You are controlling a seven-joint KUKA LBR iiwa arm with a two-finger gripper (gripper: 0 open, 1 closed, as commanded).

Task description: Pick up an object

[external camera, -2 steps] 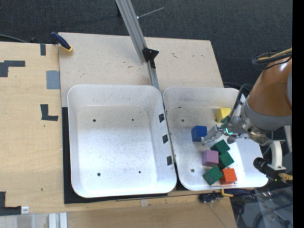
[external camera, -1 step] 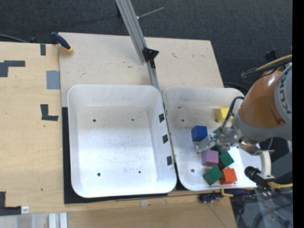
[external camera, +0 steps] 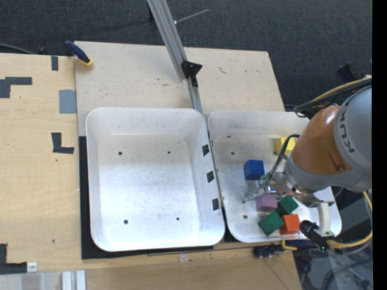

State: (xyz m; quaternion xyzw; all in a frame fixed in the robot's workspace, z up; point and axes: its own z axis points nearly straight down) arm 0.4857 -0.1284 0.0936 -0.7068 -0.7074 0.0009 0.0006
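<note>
Several small blocks lie in the right bin (external camera: 233,125): a blue cube (external camera: 253,169), a purple block (external camera: 266,202), two green blocks (external camera: 271,223) (external camera: 288,205), an orange block (external camera: 291,223) and a yellow piece (external camera: 280,145) partly hidden by the arm. My gripper (external camera: 259,191) reaches down from the right, between the blue cube and the purple block, close to both. Its metal fingers point down and to the left toward the bin floor. I see no block between them.
The left bin (external camera: 97,162) stands beside the right one, with a raised rim between them. A slanted metal rail (external camera: 171,32) runs from the top toward the bins. The arm's orange band (external camera: 314,147) covers the right bin's right side.
</note>
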